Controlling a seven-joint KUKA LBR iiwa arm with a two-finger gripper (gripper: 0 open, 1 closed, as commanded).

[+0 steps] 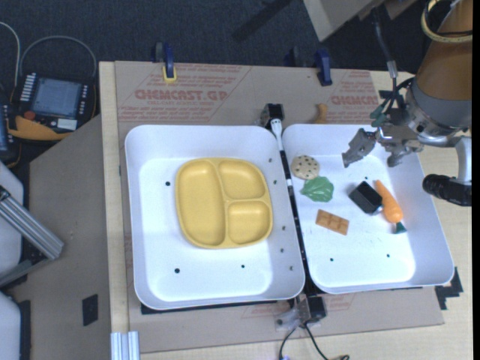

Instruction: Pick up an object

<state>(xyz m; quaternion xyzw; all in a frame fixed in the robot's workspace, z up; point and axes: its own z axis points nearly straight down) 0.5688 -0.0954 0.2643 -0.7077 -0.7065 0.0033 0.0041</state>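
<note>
The right bin (420, 265) holds several small items. A round speckled cookie (305, 166) lies near its left wall, with a green leafy piece (319, 189) just below it. A black block (366, 198) lies beside an orange carrot (388, 202), and a brown cracker (332, 221) lies nearer the front. My gripper (375, 152) hovers over the far part of this bin, above and behind the black block and carrot. Its fingers (355, 149) are spread open with nothing between them.
The left bin (150, 268) holds a yellow divided plate (223, 201). A black ridge (285, 178) runs between the two bins. Blue clamps (169, 58) sit at the bench's far edge, and a teach pendant (54, 100) lies off to the left.
</note>
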